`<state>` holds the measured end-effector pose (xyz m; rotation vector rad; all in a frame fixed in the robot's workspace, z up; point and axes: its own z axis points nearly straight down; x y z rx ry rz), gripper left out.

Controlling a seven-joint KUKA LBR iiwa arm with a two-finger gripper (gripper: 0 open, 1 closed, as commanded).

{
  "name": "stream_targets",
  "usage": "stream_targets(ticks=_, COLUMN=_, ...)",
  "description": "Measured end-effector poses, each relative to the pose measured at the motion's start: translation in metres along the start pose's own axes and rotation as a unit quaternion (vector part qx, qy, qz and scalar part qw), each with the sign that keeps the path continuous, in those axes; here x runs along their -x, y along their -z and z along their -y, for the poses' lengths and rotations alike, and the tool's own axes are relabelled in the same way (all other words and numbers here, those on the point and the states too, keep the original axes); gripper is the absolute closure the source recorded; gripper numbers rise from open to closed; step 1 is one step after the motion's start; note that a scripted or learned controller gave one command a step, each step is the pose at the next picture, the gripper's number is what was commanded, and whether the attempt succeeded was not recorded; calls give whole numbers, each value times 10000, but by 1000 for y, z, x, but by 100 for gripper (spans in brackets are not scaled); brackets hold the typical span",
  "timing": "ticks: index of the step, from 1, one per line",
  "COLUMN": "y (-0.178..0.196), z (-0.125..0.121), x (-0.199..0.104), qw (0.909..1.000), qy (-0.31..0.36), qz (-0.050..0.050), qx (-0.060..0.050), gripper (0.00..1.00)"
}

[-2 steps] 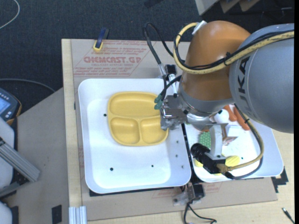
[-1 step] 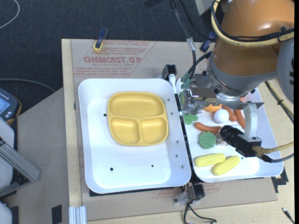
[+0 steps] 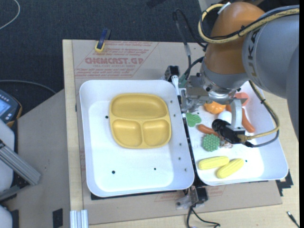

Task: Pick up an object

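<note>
My gripper [image 3: 200, 102] hangs under the orange-banded wrist [image 3: 228, 37], low over the back left part of the right bin [image 3: 270, 167]. The wrist hides its tip. Just in front of it lie a small green piece [image 3: 192, 119], an orange piece [image 3: 213, 108] and a thin orange carrot-like stick [image 3: 207, 128]. Further forward are a green bumpy item [image 3: 210, 143] and two yellow corn-like pieces [image 3: 212, 163] [image 3: 230, 168]. A red-orange sausage shape [image 3: 247, 121] lies to the right of the gripper.
The left bin [image 3: 95, 175] holds a yellow three-compartment plate [image 3: 140, 119]. A black cable with a connector [image 3: 224, 130] drapes from the arm over the right bin. The divider between the two bins [image 3: 183, 137] runs close to the gripper's left. The bins rest on cardboard [image 3: 118, 56].
</note>
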<state>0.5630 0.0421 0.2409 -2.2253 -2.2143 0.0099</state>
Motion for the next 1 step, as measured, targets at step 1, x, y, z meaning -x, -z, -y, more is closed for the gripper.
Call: stream_targets(ticks=1, y=96, z=15, x=37, qw=10000, qy=5, qz=-8, qx=87, gripper=100)
